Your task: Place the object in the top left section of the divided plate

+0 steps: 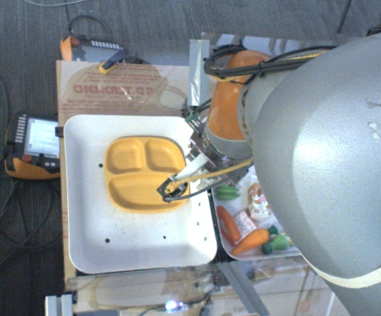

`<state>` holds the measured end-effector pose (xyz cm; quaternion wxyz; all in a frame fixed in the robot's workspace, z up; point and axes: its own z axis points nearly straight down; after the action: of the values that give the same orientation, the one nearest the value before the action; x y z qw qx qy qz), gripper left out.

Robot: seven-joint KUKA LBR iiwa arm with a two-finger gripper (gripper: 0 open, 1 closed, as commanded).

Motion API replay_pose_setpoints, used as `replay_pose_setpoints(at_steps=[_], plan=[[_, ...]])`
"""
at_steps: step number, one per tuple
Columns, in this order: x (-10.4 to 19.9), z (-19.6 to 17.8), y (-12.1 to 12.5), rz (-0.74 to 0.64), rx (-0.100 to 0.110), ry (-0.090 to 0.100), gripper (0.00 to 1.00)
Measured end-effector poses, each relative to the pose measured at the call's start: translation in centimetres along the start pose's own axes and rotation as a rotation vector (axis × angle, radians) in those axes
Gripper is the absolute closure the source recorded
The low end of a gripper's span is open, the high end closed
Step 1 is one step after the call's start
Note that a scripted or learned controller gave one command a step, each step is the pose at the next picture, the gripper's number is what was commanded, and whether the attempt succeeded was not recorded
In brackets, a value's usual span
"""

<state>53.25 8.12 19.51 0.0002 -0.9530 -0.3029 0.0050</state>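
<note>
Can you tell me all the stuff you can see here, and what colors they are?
divided plate: one, yellow, in the left bin
left bin: one, white, middle of the bench
right bin: one, white, partly under the arm
toy carrot: one, orange, in the right bin
red toy food: one, beside the carrot
green toy food: one, near the right bin's top
handheld screen unit: one, orange and black, left of the bench
arm: one, grey with an orange band, from the right
gripper: one, dark, over the plate's large lower section

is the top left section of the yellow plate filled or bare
Bare: the top left section of the divided plate shows plain yellow surface. The pincer is over the plate's lower right rim.
</note>
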Motion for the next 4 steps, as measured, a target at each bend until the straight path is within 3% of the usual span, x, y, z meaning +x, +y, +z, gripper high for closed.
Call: replay_pose_setpoints(at_steps=[1,2,3,4], plan=[[-7.1,1.6,1.4,0.065,0.0,0.0,1.0],[-3.2,1.5,-4.1,0.091,0.0,0.0,1.0],[-2.3,6.6,-5.2,-0.05,0.001,0.0,1.0],[0.7,-0.2,-9.5,-0.392,-0.002,0.001,1.0]])
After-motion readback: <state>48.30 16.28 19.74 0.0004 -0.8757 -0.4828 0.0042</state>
